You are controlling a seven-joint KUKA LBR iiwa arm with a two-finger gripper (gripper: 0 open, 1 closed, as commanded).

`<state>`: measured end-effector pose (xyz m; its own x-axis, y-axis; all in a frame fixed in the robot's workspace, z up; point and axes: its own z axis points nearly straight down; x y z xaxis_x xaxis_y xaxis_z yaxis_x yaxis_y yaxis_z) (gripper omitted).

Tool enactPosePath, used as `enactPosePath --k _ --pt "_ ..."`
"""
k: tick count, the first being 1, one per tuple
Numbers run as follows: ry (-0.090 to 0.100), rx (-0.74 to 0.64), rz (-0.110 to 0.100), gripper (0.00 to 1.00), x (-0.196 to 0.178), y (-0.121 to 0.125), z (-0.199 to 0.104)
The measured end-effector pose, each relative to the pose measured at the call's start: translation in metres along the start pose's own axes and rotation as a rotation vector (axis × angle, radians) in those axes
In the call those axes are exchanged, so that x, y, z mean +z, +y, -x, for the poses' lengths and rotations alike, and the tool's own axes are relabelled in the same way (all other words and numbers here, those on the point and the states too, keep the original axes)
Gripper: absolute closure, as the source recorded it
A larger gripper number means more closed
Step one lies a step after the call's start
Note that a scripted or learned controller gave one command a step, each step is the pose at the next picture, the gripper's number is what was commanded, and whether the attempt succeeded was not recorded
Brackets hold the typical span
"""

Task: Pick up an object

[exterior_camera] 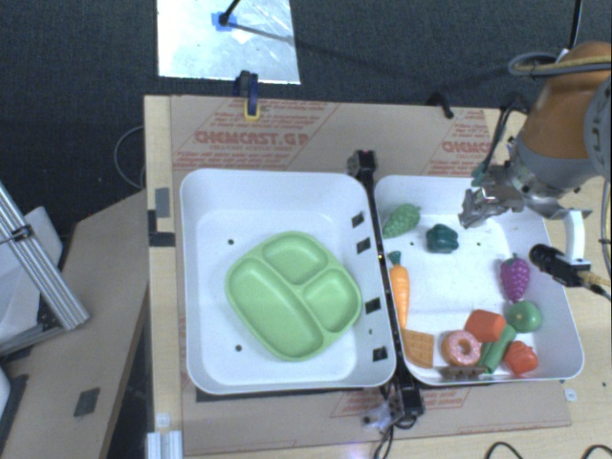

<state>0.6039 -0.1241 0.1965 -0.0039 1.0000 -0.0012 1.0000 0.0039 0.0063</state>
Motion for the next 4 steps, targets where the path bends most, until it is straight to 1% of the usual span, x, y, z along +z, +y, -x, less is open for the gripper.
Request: enactPosePath --k 1,2,3,4 --pt "0.0 -0.001 -0.001 1.0 -0.03 0.002 0.0" --pt "0.002 -0.005 -0.001 1.0 -0.04 0.038 -0.044" --pt "0.001 -0.003 -0.002 1.0 -0.026 0.068 -0.065" --pt "0.0 0.004 -0.005 1.0 -0.032 0.052 -0.053"
